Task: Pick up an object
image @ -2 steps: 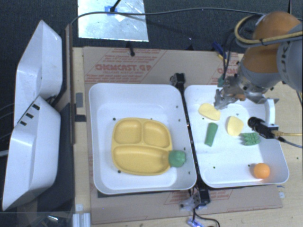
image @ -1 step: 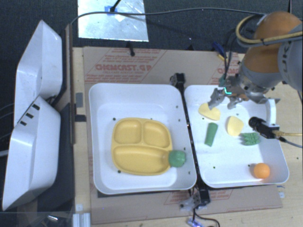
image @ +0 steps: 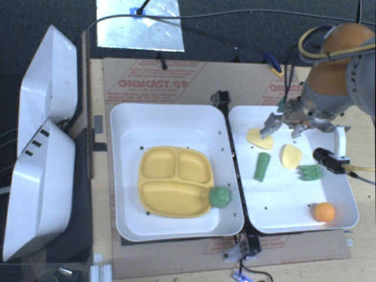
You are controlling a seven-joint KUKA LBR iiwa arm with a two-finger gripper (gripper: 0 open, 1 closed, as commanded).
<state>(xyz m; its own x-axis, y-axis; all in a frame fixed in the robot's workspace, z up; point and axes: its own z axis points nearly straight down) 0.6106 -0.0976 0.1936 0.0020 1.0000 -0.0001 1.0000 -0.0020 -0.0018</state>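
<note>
My gripper [image: 284, 128] hangs over the back of the right bin [image: 346, 216], open, with nothing between its fingers. Its left finger [image: 271, 124] stands just above a flat pale-yellow piece [image: 258, 139]. In front of it lie a green cylinder [image: 261, 166], a yellow wedge [image: 291, 156] and a small green leafy piece [image: 309, 171]. An orange ball [image: 324, 211] rests near the bin's front right corner.
The left bin [image: 126, 216] holds a yellow divided plate [image: 173, 181] with a green ball [image: 220, 197] against its right front edge. A black-and-white fitting [image: 329, 157] from the arm juts over the right bin's right side. A black clamp [image: 221, 97] sits between the bins at the back.
</note>
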